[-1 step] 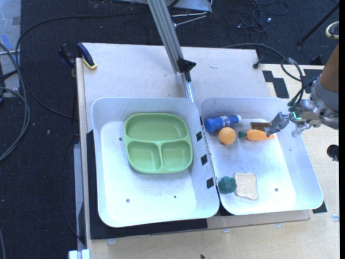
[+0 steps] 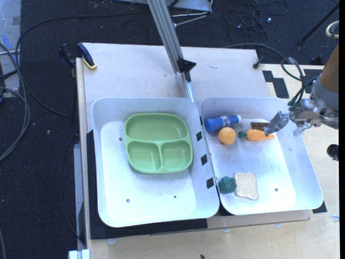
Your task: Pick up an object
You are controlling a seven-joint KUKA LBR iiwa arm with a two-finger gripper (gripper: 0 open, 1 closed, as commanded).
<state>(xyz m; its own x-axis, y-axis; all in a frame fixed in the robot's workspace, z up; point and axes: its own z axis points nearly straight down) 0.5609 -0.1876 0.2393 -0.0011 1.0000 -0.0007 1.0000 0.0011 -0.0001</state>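
Setting: a pale bench (image 2: pixel 135 69) is standing on dark carpet strewn with black cables, filling the middle of the frame; a grey metal pole (image 2: pixel 164 26) is slanting down from the top centre to the gap between the bins.
Bins: two shallow white bins are sitting side by side, the left bin (image 2: pixel 108 198) in the centre-left of the frame and the right bin (image 2: pixel 296 182) in the centre-right, their inner walls touching.
Left bin contents: one pale green divided plate (image 2: pixel 159 143) with three compartments is lying flat in its upper half.
Carrot: one small orange toy carrot (image 2: pixel 259 136) with a green tip at its left end is lying on its side in the upper part of the right bin, just right of the orange ball.
Other right-bin things: one blue bottle (image 2: pixel 221 122) with a white cap is lying on its side near the upper left corner; one orange ball (image 2: pixel 227 136) is resting just below it; one dark green lump (image 2: pixel 227 184) and one slice of toast (image 2: pixel 246 186) are lying side by side near the lower left.
Arm: the grey arm is reaching in from the right edge of the frame at mid-height.
Gripper: the gripper (image 2: pixel 272 126) is hanging over the carrot's right end, with a small brown thing just beside it; whether its fingers are spread or pressed together cannot be told, and nothing is visibly sitting between them.
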